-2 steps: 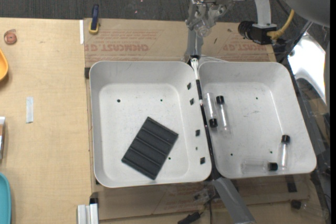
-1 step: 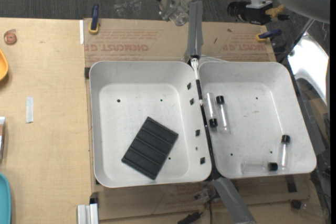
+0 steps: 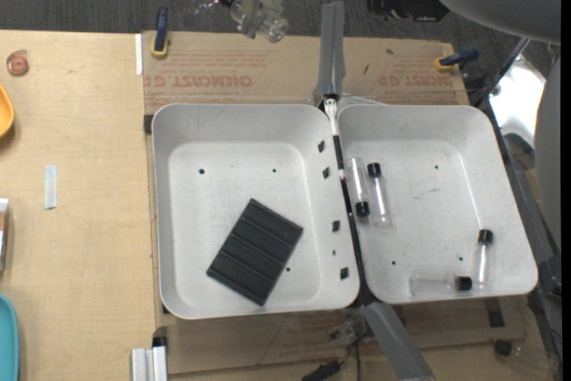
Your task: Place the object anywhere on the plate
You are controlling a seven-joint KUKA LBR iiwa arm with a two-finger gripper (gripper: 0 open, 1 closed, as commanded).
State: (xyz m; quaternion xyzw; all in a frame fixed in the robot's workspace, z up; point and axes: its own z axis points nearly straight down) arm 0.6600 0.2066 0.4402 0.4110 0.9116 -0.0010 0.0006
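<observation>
A black ribbed rectangular plate (image 3: pixel 256 251) lies tilted on the floor of the left bin (image 3: pixel 178 138), toward its front. Several clear tubes with black caps lie in the right bin (image 3: pixel 428 125): a pair (image 3: pixel 368 190) next to the divider, one (image 3: pixel 483 257) at the right wall and one (image 3: pixel 438 284) along the front. My gripper (image 3: pixel 257 12) hangs high beyond the back edge of the left bin, over the cardboard, far from the plate and the tubes. Nothing can be made out in its grasp.
Cardboard (image 3: pixel 223 71) lies under both bins, pinned by clamps (image 3: pixel 161 31) at the back corners. A wooden tabletop (image 3: pixel 71 192) runs to the left, with an orange thing (image 3: pixel 4 116) and a blue thing (image 3: pixel 7 343) at its edge.
</observation>
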